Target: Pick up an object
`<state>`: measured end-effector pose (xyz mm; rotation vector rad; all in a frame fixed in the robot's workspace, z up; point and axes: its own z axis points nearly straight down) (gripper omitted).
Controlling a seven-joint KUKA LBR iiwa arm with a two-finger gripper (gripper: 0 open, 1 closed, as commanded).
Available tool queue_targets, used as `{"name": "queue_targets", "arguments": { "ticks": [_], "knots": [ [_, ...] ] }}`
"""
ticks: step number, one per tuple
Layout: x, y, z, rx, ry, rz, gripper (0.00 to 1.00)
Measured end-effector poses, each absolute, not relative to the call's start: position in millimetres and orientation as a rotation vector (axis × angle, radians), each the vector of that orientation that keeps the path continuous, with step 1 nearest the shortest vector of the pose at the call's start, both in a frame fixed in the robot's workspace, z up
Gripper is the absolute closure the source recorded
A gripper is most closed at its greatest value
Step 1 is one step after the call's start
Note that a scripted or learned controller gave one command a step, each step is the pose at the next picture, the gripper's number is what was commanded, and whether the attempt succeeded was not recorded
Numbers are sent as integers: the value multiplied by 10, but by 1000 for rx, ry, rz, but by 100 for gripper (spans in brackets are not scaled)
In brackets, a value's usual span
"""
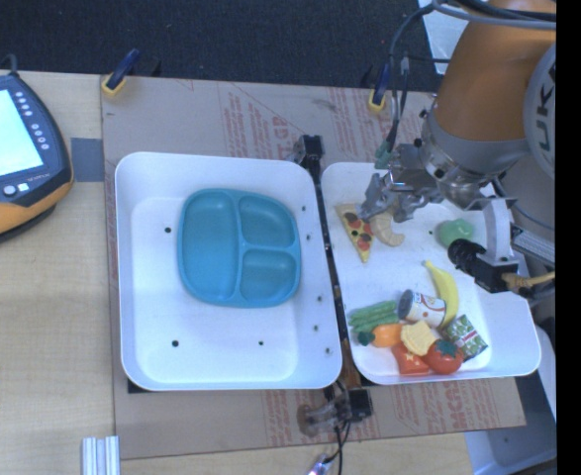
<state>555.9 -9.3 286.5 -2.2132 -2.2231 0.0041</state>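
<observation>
Toys crowd the right bin's (528, 349) near end; farther back the pizza slice (356, 233) lies alone. Gripper (387, 206) hovers just beyond it, grip state unreadable. Best bet: descend squarely over the slice, avoiding the wall.

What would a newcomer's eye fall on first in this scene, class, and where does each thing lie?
First comes the blue divided plate, alone in the left bin. Next is the orange-banded arm reaching in from the right, its gripper low over the pizza slice. Last, bright toy foods crowd the right bin's near corner, a banana among them.
</observation>
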Motion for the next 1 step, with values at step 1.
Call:
{"name": "queue_targets", "arguments": {
  "ticks": [1],
  "knots": [
    [5069, 411, 2835, -2213, -2227, 6, 100]
  ]
}}
